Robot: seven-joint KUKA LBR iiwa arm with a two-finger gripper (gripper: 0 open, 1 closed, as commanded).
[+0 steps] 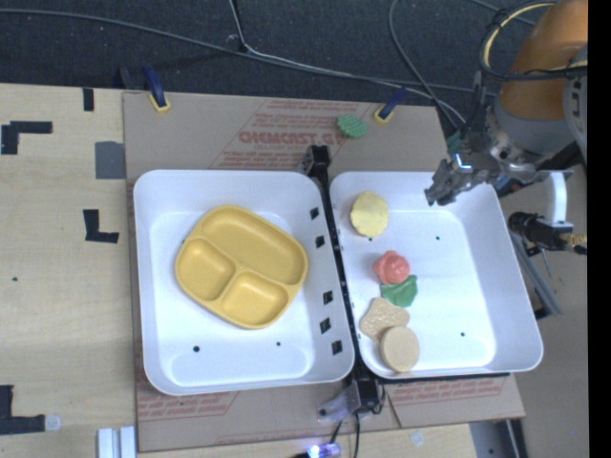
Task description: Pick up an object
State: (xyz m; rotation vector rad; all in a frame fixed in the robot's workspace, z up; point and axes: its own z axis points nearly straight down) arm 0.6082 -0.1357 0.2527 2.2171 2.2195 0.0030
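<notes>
Pincer [442, 193] — state unclear | above right bin [496, 284] rim | yellow tray [241, 265] — left bin [158, 284]

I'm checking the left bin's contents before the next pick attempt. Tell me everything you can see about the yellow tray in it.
The yellow tray is a shallow, rounded-square dish that looks like moulded plastic, split by raised ridges into three compartments: one large along its upper right side and two smaller ones along the lower left. It lies flat, right side up, turned diagonally to the bin walls, on the floor of the left bin, roughly central. The compartments hold nothing visible, and nothing but the bin floor touches it.
</notes>
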